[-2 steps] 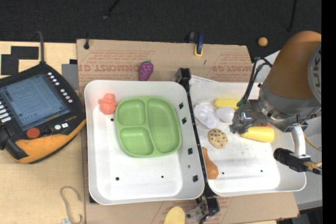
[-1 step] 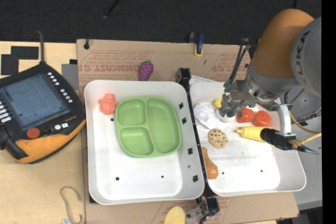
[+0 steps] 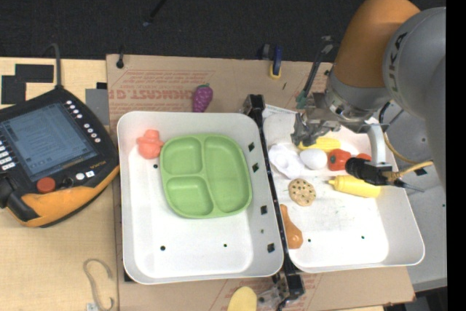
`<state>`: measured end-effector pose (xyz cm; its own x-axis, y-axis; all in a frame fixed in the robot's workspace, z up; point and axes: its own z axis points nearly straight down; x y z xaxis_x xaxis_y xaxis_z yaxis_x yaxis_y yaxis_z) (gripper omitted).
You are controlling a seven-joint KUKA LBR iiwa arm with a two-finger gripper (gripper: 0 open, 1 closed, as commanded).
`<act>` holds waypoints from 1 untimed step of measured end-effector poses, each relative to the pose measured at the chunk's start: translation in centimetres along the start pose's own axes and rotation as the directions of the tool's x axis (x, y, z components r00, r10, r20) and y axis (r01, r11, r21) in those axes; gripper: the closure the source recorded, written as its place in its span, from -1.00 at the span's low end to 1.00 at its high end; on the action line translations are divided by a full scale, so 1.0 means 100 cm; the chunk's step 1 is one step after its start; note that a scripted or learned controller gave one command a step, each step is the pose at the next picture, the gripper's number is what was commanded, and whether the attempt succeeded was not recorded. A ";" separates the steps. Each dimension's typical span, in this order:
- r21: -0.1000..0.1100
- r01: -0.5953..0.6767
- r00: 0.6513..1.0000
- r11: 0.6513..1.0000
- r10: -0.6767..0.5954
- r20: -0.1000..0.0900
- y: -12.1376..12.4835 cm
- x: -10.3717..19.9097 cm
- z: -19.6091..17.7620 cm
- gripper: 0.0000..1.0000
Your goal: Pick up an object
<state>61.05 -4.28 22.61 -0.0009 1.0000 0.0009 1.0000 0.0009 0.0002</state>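
White egg (image 3: 314, 158) under tool (image 3: 309, 133), right bin (image 3: 364, 247); contact unclear.

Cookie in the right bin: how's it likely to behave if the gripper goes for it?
The cookie lies flat on the right bin floor, so fingers probably get little edge to pinch. It looks like a stiff, light toy; a push would likely slide it, not roll it. Nothing touches it.

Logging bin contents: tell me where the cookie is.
The cookie lies in the right bin, near its left wall, just below the white egg and left of the yellow squeeze bottle.
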 end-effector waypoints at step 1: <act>0.000 -0.002 1.000 1.000 0.002 0.001 0.027 0.012 0.008 1.00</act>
<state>63.75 -3.12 21.80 0.0009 1.0000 0.0000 1.0000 -0.0009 -0.0003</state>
